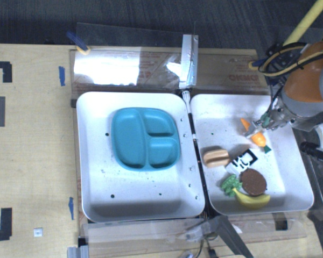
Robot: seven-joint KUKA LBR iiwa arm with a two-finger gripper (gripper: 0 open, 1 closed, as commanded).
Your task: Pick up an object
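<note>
Blue divided tray (146,138) in left bin (91,160).

A pale wooden bench (27,160) with black markings spreads left of the gripper; dark carpet (151,4) lies beyond, glare on clear sheeting (124,63).

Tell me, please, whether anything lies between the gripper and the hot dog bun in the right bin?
Nothing visible blocks it. The gripper hangs by the right bin's far right side, next to the small orange pieces. The hot dog bun lies toward the divider, with bare bin floor between them.
</note>
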